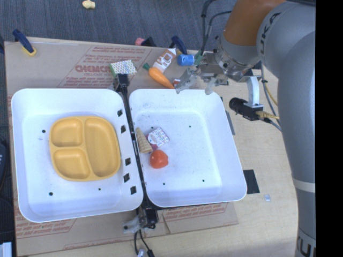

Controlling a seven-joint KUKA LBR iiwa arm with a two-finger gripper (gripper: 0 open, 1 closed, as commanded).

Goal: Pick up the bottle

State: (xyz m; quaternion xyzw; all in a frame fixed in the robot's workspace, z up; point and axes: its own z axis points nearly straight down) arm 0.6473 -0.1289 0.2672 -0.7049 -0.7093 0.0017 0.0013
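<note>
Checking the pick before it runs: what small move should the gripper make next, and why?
Probably shift toward the small white bottle with the orange label. It lies on the cardboard beyond the right white bin, beside the orange carrot, while the gripper hovers over the bin's far rim.

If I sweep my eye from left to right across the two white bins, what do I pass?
Yellow plate in the left bin → cone → packet and tomato, nearly level, in the right bin.
</note>
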